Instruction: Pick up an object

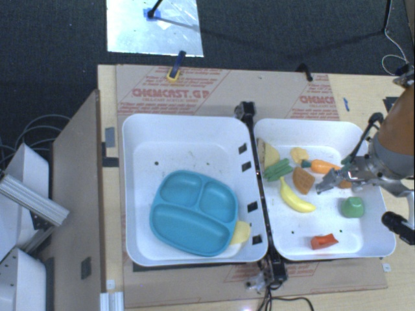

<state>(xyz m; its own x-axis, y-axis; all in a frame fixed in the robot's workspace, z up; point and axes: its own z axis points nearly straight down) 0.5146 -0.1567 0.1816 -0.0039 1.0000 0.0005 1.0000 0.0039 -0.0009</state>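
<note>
Nearest the camera, at six o'clock in the right bin (373, 248), a small red piece (323, 241) lies alone on the white floor, free on every side and so an easy candidate. Just above it, a green round toy (353, 207) sits at the bin's four o'clock, and a yellow banana (296, 197) curves toward the divider at eight o'clock. In the left bin (139, 193), a blue divided plate (193, 212) fills the near half, with a pale yellow piece (240, 232) tucked at its four-o'clock edge. Farther back, the toys crowd together: a brown piece (303, 179), a green vegetable (278, 169), an orange carrot (321, 167) and pale yellow bits, touching or nearly so, which likely makes a clean grasp harder. The gripper (332, 181) reaches in from three o'clock, low over this cluster, its dark fingers apparently spread and pinching nothing visible; it seems aimed between the carrot and the brown piece. Beyond, the counter (214, 86) carries lettered cardboard.
</note>
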